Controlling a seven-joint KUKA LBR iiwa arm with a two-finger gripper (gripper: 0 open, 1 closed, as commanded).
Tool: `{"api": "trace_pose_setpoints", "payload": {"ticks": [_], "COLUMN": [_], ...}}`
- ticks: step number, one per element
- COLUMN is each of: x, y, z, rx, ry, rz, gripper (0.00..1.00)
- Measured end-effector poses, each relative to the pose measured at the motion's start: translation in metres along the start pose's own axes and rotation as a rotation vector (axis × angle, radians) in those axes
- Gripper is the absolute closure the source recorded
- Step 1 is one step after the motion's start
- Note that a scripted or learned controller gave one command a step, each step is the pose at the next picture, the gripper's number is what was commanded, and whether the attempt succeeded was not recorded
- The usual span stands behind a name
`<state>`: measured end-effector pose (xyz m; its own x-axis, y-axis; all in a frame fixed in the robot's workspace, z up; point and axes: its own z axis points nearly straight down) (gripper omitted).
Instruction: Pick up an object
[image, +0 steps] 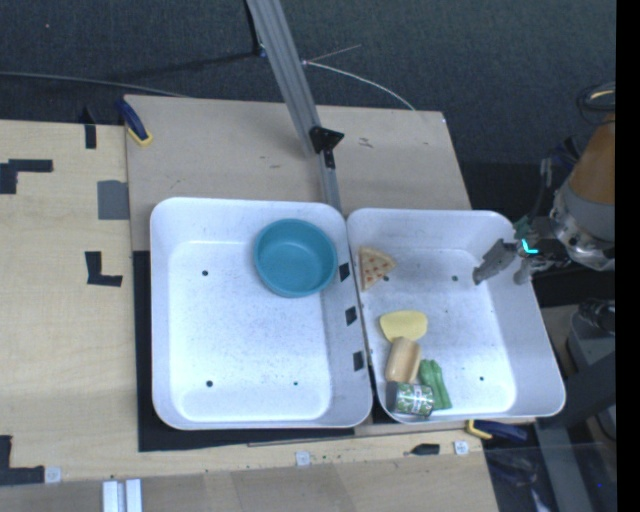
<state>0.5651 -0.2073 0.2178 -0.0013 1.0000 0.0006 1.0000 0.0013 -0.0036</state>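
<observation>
Altogether two bins (180, 300), one blue bowl (294, 257), claw (497, 263) grip state unclear

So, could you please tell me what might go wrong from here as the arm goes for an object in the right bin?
1. The yellow piece, tan cylinder, green item and small can lie bunched together, so a grasp may catch two or nudge its neighbours.
2. The can sits against the right bin's front wall, which leaves little room.
3. The gripper sits by the bin's far right rim, and could clip it descending.
</observation>
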Motion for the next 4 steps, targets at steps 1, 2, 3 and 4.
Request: {"api": "trace_pose_setpoints", "payload": {"ticks": [1, 2, 3, 4], "x": [0.0, -0.002, 0.003, 0.003], "y": [0.001, -0.004, -0.002, -0.001], "z": [-0.001, 0.063, 0.108, 0.129], "rx": [-0.002, 0.003, 0.002, -0.003], "ry": [-0.001, 0.0, 0.0, -0.003], "rz": [0.0, 0.0, -0.001, -0.001], "gripper": [0.0, 0.0, 0.0, 0.0]}}
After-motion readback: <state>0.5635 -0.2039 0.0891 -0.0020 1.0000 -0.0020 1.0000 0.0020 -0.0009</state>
